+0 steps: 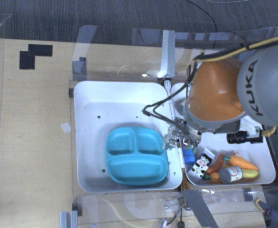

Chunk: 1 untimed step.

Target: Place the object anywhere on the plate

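Note:
A light blue plate (136, 156) with three compartments lies in the front half of the left bin (91, 108). My gripper (177, 139) hangs over the wall between the two bins, just off the plate's right edge. The arm's orange band and grey wrist cover most of the right bin (267, 175). A small blue object (189, 155) lies directly below and right of the gripper, in the right bin's front left corner. I see nothing clearly held.
In the right bin's front row lie a black-and-white item (203, 164), a carrot (243, 162), a grey can (230, 175) and a yellow piece (251, 174). Black cables (153, 109) loop from the wrist over the left bin's back right.

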Motion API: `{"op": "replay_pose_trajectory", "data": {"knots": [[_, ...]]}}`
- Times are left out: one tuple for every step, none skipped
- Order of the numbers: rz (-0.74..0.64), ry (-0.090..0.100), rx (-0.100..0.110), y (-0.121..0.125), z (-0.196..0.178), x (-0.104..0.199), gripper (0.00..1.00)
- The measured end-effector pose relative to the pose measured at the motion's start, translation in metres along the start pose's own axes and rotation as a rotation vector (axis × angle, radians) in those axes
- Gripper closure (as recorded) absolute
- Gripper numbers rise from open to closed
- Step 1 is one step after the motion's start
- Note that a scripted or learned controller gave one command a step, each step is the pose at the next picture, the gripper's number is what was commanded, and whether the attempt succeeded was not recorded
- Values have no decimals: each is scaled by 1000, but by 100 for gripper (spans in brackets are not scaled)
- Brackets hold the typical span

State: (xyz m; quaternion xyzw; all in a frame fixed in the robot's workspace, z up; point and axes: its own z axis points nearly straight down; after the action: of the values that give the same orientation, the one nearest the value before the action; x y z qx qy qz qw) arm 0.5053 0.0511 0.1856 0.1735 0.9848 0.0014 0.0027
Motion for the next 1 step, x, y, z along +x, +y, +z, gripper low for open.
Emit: {"op": "replay_pose_trajectory", "data": {"knots": [[-315, -1, 0, -9, 0, 14, 100]]}}
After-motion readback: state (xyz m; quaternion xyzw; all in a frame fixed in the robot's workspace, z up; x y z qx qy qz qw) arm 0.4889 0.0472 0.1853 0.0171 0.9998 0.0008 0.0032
